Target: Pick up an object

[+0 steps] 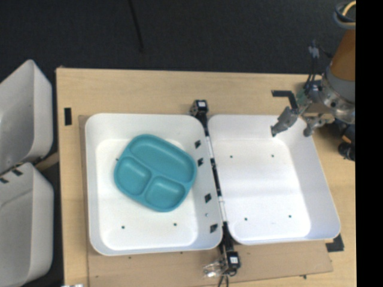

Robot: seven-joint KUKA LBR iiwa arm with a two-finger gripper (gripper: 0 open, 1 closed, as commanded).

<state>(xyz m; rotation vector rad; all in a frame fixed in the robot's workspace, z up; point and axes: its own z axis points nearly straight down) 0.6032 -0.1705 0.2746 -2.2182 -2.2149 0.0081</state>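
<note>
A teal plate (155,172) with three compartments lies flat in the left bin (102,232), a little left of that bin's middle. My gripper (294,128) hangs over the far right corner of the right bin (269,220), well away from the plate. Its two dark fingers (280,127) are spread apart and open, with nothing between them. The arm's orange band (343,55) shows at the right edge.
The two white bins meet at a central divider with black clips (210,178). A small black fitting (199,107) stands at the divider's far end and another (227,260) at the near end. White padded shapes (21,118) flank the bench at left.
</note>
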